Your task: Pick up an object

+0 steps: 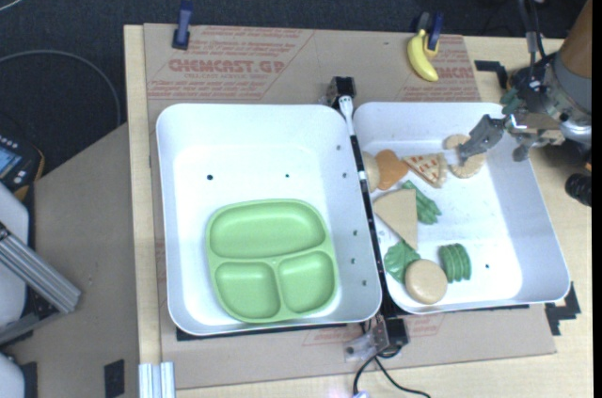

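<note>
Resting on the table [141,199], both white bins sit side by side. Left bin [188,142] carries a green divided tray [271,257], untouched. Right bin [527,227] carries the toy food: tan wedge of bread or cheese [399,214], orange-brown bun [390,168], pizza slice [427,168], pale round roll [425,281], green ridged piece [455,261], small leafy greens [399,255], and a pale cookie-like piece [465,163] at the far side. A toy banana [421,57] lies on the table beyond the bins.

Arm reaches in from the right; end effector [485,137] hangs low over the right bin, just beside the cookie-like piece. Whether it is released or clenched: cannot tell.

Judgement: nothing visibly grasped or lifted. Approach seems underway; grasp and lift not yet done.
</note>
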